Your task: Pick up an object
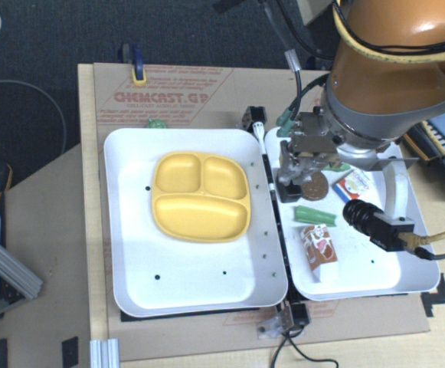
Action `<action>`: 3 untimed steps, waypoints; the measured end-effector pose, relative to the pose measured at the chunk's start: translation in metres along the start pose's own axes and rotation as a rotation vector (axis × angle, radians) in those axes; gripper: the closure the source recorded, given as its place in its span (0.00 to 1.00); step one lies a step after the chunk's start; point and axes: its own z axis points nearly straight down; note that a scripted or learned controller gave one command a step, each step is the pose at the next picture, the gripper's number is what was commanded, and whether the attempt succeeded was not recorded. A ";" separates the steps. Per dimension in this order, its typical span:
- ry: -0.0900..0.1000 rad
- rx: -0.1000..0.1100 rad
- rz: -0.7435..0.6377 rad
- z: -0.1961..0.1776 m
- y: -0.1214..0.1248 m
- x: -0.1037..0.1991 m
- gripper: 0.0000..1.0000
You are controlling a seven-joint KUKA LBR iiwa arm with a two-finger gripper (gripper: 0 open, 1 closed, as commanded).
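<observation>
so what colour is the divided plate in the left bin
Yellow: the three-compartment plastic plate in the left white bin, seen in the camera view.
</observation>
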 end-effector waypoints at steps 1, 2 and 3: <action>0.002 -0.015 0.000 -0.076 0.001 -0.041 1.00; 0.002 -0.009 -0.009 -0.089 0.000 0.005 1.00; 0.000 -0.001 -0.006 -0.078 0.000 0.007 1.00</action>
